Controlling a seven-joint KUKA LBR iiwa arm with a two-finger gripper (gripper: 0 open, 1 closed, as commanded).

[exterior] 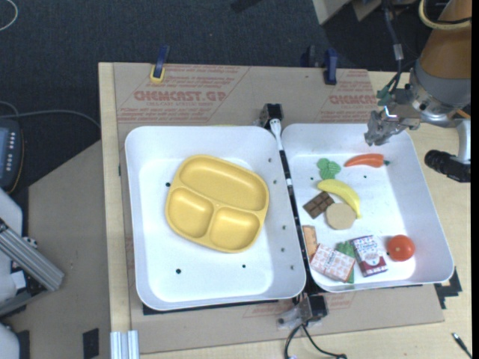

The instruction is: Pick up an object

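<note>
Orange carrot (pixel 364 160) lies just below your gripper (pixel 376 134) near the right bin's (pixel 430 200) far edge, long axis along that edge; finger opening I cannot tell.

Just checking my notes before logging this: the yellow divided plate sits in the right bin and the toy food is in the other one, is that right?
Not quite. The camera view shows the yellow plate in the left bin. The toy food, such as the banana and tomato, is in the other one, the right bin.
</note>
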